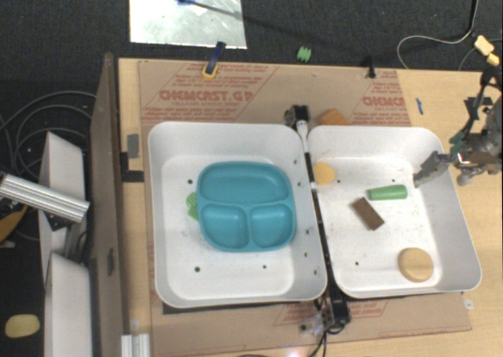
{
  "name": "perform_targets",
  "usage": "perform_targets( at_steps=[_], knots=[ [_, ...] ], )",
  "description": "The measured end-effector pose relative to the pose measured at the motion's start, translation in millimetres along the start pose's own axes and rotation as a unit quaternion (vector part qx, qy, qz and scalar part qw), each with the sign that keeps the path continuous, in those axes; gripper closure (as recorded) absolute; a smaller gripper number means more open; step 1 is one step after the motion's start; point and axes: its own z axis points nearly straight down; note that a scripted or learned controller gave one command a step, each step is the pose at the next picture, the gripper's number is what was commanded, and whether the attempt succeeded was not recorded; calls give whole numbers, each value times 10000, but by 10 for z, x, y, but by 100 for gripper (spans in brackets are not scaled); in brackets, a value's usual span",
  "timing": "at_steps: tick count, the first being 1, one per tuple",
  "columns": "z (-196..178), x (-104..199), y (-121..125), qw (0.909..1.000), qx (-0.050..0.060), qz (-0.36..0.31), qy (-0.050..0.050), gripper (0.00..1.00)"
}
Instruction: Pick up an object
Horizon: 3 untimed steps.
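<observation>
In the right bin (pixel 464 226) lie a green block (pixel 387 192), a dark brown block (pixel 367 213), a tan round piece (pixel 415 263) near the front right corner and a pale yellow round piece (pixel 323 172) by the left wall. My gripper (pixel 445 172) hovers over that bin's right rim, to the right of the green block and apart from it. It is open, with nothing between its fingers.
The left bin (pixel 169 214) holds a blue divided plate (pixel 246 204) with a small green piece (pixel 192 204) peeking out at its left edge. An orange piece (pixel 334 118) lies on the cardboard behind the bins. Cables run along the far right.
</observation>
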Motion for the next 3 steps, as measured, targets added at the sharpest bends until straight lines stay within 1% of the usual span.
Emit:
perform_targets(
  at_steps=[1,2,3],
  knots=[
    [1486,472,523,10000,31,-32,18,0],
    [1997,611,340,10000,19,15,10,0],
    [1864,602,359,10000,-6,10,3,100]
  ],
)
